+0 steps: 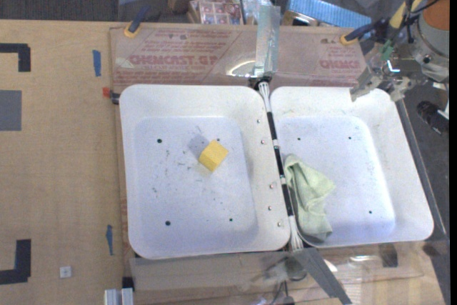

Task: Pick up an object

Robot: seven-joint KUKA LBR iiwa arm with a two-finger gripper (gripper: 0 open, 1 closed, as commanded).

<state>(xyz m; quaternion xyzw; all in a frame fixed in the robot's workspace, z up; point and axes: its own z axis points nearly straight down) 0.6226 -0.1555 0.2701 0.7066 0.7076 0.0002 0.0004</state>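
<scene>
Lying on the wooden bench (57, 153), two shallow white bins are sitting side by side. Resting in the left bin (143, 239), a small yellow block (213, 156) is sitting a little toward the far side of the middle, tilted on the speckled floor and touching nothing else. Moving right, a pale green cloth (310, 196) is lying crumpled in the right bin (400, 218), pressing against that bin's left wall and trailing toward the near edge. Behind both bins a brown cardboard sheet (178, 57) is lying flat. At the far right, the gripper (378, 82) is hanging over the far right corner of the right bin, well apart from both block and cloth; whether it is clenched or released I cannot tell.
</scene>
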